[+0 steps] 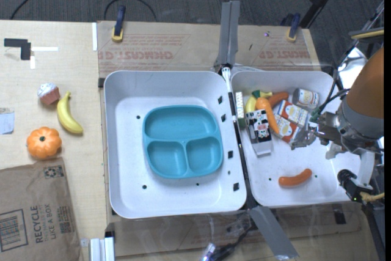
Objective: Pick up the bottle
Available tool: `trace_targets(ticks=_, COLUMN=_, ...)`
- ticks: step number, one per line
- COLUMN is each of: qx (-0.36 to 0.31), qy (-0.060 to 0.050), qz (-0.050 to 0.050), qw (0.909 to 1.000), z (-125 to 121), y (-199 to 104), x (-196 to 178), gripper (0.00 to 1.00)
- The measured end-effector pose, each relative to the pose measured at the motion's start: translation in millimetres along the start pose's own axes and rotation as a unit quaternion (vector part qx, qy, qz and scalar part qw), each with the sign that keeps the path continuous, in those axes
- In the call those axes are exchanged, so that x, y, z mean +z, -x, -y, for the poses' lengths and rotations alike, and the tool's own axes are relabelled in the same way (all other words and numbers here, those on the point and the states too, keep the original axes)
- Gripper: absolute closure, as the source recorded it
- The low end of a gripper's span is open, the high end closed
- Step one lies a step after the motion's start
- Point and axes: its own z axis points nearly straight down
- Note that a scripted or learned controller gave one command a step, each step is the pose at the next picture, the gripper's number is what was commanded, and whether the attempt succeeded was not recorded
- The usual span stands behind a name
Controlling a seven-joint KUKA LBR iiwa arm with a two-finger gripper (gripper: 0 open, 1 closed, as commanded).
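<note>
Two shallow white bins sit on the desk; the metal end effector (pixel 303 137) hangs low in the right-hand bin (pixel 269 189), and its grip cannot be told. Just up from it lies the small clear bottle with a printed label (pixel 305 97), unheld. The reach appears underway; next comes centring over the bottle.

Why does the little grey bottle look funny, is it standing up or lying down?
Lying down. The small grey bottle rests on its side in the right white bin, its length running sideways, by the orange packets.
</note>
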Motion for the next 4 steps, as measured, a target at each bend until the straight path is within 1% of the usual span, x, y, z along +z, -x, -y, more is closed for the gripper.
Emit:
trace_targets(ticks=1, qx=0.087, qy=0.000, qz=0.000, qw=0.9962, z=37, y=-89, x=-17, gripper=0.00)
trace_targets(ticks=2, qx=0.155, qy=0.001, qz=0.001, qw=0.9879, z=49, y=-129, x=-193, gripper=0.00)
trace_targets(ticks=3, qx=0.341, qy=0.001, qz=0.002, qw=0.9401, z=52, y=-190, x=-184, gripper=0.00)
trace_targets(ticks=4, qx=0.490, qy=0.001, qz=0.001, qw=0.8718, z=23, y=-256, x=-80, gripper=0.00)
